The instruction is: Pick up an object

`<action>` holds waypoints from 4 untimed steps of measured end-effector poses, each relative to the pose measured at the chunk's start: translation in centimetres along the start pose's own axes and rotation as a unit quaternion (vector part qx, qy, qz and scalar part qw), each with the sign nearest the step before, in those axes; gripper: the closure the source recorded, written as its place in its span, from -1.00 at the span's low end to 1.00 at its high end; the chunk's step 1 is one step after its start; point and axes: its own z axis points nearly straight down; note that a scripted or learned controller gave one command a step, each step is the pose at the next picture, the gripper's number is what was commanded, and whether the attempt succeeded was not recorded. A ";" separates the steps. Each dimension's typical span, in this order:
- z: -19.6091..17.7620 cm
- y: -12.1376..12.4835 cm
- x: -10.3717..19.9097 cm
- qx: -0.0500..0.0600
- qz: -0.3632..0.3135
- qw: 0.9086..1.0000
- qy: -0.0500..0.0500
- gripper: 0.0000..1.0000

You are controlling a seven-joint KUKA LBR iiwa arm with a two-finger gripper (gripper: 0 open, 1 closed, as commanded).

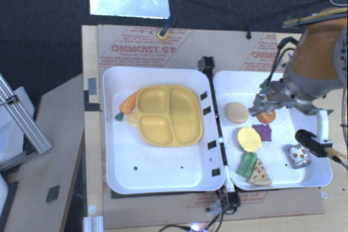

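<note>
End effector point(265, 110) low in right bin point(321, 171), over orange piece point(266, 116).
Grip state: cannot tell (piece partly hidden under it). Judged: nothing lifted yet; grasp and raise remain.

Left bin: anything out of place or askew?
Yes. The yellow divided plate sits partly on the carrot, which pokes out from under its left edge, in the left bin. No spill or damage is visible.

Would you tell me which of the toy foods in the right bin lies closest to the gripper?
The orange piece, right beneath the gripper. The tan round, purple piece and yellow piece lie farther left or nearer the camera.
</note>
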 end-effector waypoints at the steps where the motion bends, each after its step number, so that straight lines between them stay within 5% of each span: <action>1: 1.5 -1.0 0.1 0.001 0.001 1.000 0.000 1.00; 2: -0.4 -1.2 -0.5 0.000 0.001 1.000 0.000 1.00; 4: 1.4 -1.0 0.3 0.001 0.000 1.000 0.000 1.00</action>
